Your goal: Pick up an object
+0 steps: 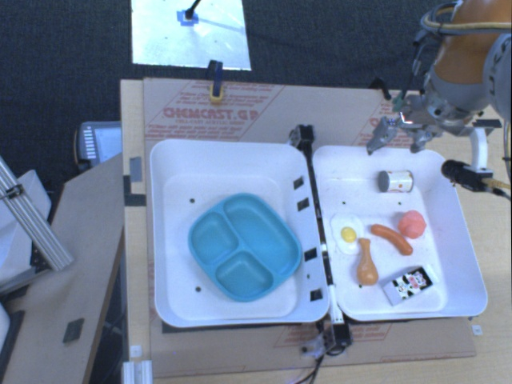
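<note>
- Gripper (402, 137) spread wide, nothing between the fingers, poised over the back rim of the right bin (468, 242).
- Closest candidate: small can (395, 182) on its side, just below.
- Best straddled across the barrel, not along, since likely to roll.
- Farther forward: pink ball (413, 223), sausage (391, 239), fried egg (347, 234), drumstick (366, 264), cow-print carton (409, 285).

Dark carpet (64, 30) covers the floor behind the bench. A pale square sheet (190, 22) lies on it, catching bright light (a small blue mark near its top). Printed cardboard (240, 110) lines the benchtop, and a slanted aluminium rail (32, 214) sits at the left.
</note>
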`<state>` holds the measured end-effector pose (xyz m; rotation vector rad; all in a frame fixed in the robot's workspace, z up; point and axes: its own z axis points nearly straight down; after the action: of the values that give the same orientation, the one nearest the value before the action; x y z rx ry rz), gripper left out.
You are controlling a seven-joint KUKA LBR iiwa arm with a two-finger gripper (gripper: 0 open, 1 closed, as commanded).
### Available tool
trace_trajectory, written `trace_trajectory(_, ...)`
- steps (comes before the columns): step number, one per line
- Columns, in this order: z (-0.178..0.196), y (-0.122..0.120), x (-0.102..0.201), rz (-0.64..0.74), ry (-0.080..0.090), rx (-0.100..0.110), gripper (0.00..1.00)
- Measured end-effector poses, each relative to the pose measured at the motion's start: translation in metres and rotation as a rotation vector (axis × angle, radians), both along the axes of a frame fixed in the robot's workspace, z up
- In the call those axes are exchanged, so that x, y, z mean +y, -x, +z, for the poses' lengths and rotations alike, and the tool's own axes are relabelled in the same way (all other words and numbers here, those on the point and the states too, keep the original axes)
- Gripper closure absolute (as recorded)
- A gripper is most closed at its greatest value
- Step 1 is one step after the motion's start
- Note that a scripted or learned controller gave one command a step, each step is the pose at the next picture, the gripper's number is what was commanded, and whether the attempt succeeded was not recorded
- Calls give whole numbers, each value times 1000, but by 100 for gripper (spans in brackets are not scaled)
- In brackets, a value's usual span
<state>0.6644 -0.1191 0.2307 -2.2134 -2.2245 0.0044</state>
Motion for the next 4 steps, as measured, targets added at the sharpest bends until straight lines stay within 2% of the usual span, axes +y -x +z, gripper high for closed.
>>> trace_trajectory(1,-62,5,7,-1,-1,2,0)
trace_trajectory(2,-107,6,3,-4,0,1,0)
trace_trajectory(3,-95,5,3,-3,1,-3,100)
trace_trajectory(4,-35,6,8,0,1,-10,100)
